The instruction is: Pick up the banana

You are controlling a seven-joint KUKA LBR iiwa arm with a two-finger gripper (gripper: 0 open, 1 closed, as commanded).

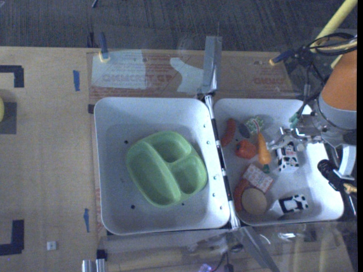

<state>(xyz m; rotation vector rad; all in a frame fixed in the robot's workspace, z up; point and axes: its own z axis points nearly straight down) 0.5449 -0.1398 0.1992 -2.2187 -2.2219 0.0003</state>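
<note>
My gripper [296,136] hangs over the right part of the right bin [323,208], under the grey wrist and its orange band [343,83]. It is just above a black-and-white cow toy [288,158]. An orange carrot [264,149] lies just left of it. Also in this bin are a red sausage [228,132], a red pepper-like piece [245,149], a green-and-white item [255,123], a pink packet [258,178], a round tan piece [254,201] and a second cow-patterned toy [294,204].
The left bin [113,123] holds a green divided plate [166,168]. A metal divider [218,152] runs between the bins. A small yellow object [1,109] sits on the bench at the far left edge. Cables [317,44] trail behind the arm.
</note>
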